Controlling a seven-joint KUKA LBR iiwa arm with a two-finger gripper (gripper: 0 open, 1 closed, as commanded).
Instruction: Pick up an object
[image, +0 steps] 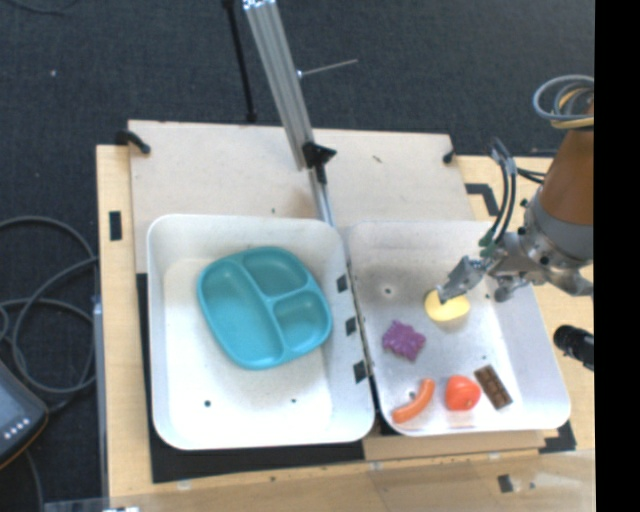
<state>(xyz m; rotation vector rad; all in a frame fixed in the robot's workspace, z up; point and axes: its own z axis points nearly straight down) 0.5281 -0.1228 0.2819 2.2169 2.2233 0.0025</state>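
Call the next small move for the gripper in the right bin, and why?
Probably a short descent onto the yellow object, then close. The gripper sits right at that object's upper edge, and no object shows between its fingers. The purple piece lies apart toward the lower left, so the yellow one looks like the nearest target.

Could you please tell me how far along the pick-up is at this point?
Done: the gripper has reached the right bin and sits at the yellow object. In hand: closing on it; no grasp is visible. Left: lifting it. The purple object and tomato lie untouched.
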